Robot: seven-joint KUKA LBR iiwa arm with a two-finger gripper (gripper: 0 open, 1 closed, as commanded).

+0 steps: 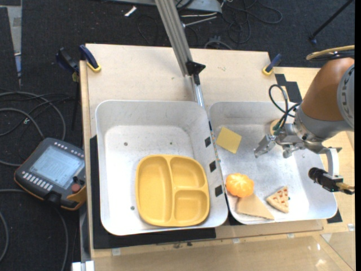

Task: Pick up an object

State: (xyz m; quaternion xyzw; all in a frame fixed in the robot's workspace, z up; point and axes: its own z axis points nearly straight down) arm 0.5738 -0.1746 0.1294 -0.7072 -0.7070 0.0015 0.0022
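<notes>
In the right bin lie a pale yellow cheese square at the back left, an orange at the front left, a tan bread triangle just in front of the orange, and a small pizza slice to its right. My gripper hangs over the middle of this bin, right of the cheese and behind the pizza slice. It is open with nothing between its fingers.
The left bin holds a yellow divided plate. A slanted metal pole comes down to the back of the ridge between the bins. A teach pendant lies on the floor at the left.
</notes>
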